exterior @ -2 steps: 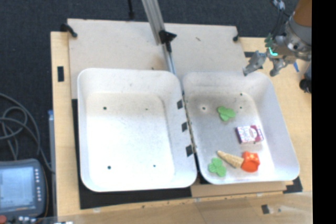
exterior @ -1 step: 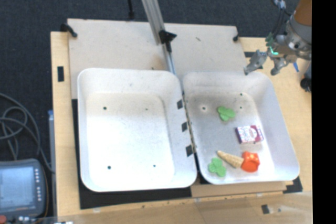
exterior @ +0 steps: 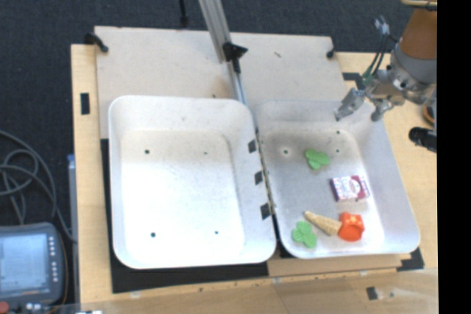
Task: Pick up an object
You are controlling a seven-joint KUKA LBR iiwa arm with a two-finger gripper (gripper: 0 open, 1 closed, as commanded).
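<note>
My tool [exterior: 363, 105] hangs over the far right corner of the right bin [exterior: 390, 180], fingers spread apart, nothing between them. All objects sit nearer the camera than the tool: a green piece [exterior: 317, 159] closest to it, then a purple-and-white packet [exterior: 349, 188], then an orange block [exterior: 351, 226] touching a tan cone [exterior: 321, 222], with a second green piece [exterior: 304, 234] just beside the cone. Left bin [exterior: 184, 180] lies well left of the tool on the worktop [exterior: 88, 158].
</note>
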